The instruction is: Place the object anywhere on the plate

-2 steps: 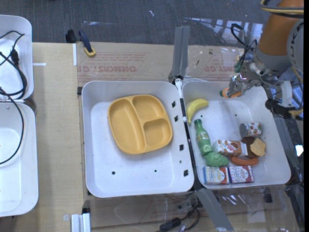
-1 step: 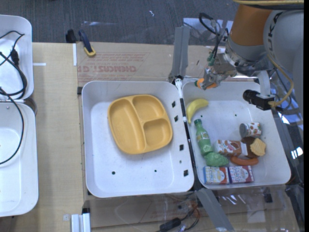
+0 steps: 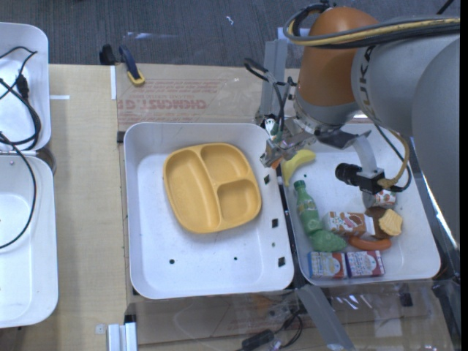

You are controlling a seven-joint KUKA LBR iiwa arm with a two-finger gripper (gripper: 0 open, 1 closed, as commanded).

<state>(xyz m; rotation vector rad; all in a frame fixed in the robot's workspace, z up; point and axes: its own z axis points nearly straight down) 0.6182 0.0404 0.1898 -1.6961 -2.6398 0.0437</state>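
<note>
A yellow three-compartment plate (image 3: 212, 187) lies in the left white bin (image 3: 146, 262), with nothing on it. A yellow banana (image 3: 297, 162) is at the far left corner of the right bin (image 3: 420, 254), close to the wall between the two bins. My gripper (image 3: 277, 151) hangs right over the banana's left end, under the orange wrist band. The gripper's body hides where it meets the banana, so I cannot tell whether the banana is held. The gripper is just right of the plate's far right edge.
The right bin also holds a green bottle (image 3: 306, 205), a green toy vegetable (image 3: 326, 240), a small carton (image 3: 344, 224), a sausage-like piece (image 3: 369, 243), a cracker (image 3: 391, 223) and two small boxes (image 3: 345, 264). Cardboard (image 3: 190, 97) lies behind the bins.
</note>
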